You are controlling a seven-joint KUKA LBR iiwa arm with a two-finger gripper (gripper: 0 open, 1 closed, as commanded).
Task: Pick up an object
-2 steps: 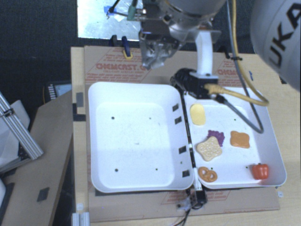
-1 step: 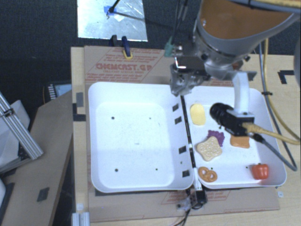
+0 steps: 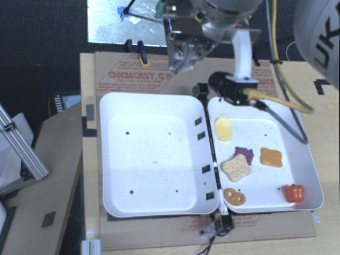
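Hand (image 3: 183,62) hangs high above the bins' far edge; cannot tell its opening, nothing visibly held. Pale yellow oval piece (image 3: 223,128) and orange toast-shaped piece (image 3: 271,158) lie in the right white bin (image 3: 313,187); pick not yet begun.

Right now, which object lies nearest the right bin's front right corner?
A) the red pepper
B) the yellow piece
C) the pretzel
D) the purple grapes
A: the red pepper sits by the front right corner of the right bin, while the pretzel lies at the front left.
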